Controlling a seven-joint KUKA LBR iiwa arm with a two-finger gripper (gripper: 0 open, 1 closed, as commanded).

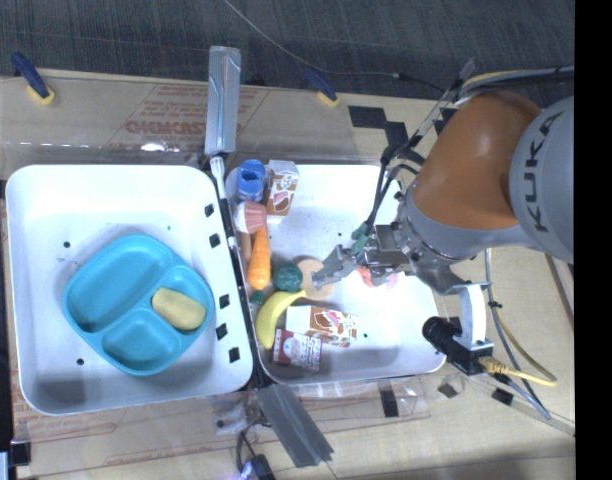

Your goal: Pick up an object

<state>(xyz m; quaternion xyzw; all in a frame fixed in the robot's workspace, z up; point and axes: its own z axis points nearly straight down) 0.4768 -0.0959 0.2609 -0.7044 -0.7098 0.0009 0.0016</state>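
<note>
My gripper (329,268) hangs low over the middle of the right bin (406,360), reaching in from the right under the orange-banded wrist. Its tip is just above a tan round piece (308,270) and beside a dark green object (287,277). A carrot (258,258) lies along the bin's left wall, with a banana (270,314) curving below it. A red-and-brown snack box (314,335) lies at the front. A blue-capped bottle (250,181) and a small carton (281,188) sit at the back left. A pink-red item (378,274) peeks out under the wrist.
The left bin (46,198) holds a blue divided plate (111,298) with a yellow lump (179,308) in its right compartment. A grey divider bar (223,98) rises between the bins at the back. Cables trail off the arm to the right.
</note>
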